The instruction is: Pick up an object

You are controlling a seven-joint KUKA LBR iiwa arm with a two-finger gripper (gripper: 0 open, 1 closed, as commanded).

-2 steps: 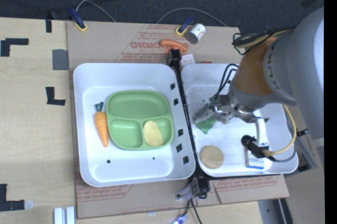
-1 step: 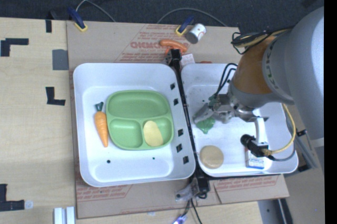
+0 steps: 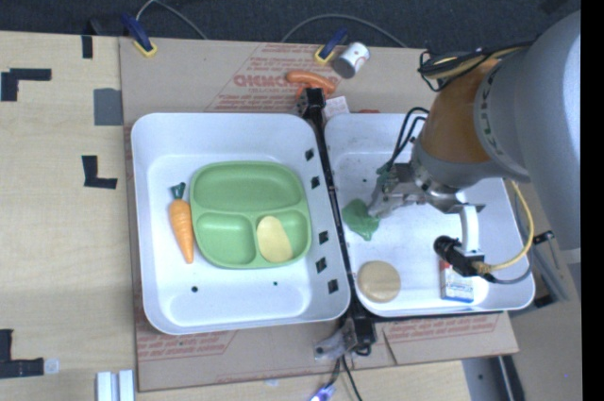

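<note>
My gripper (image 3: 376, 206) is low in the right bin (image 3: 415, 130), its tip right at a small green leafy toy (image 3: 360, 220) near the bin's left wall. The arm's wrist hides the fingers. A round tan cookie-like disc (image 3: 379, 281) lies at the front of the right bin. A small red, white and blue box (image 3: 457, 284) rests at the front right. In the left bin (image 3: 160, 140) sits a green divided plate (image 3: 250, 212) with a yellow oval piece (image 3: 275, 240) in its lower right section. An orange carrot (image 3: 181, 227) lies left of the plate.
The arm's grey and orange body (image 3: 491, 121) covers the right bin's back right. A black cable with a connector (image 3: 458, 250) hangs over the right bin. Clips and a small cylinder (image 3: 349, 59) sit on the cardboard behind the bins.
</note>
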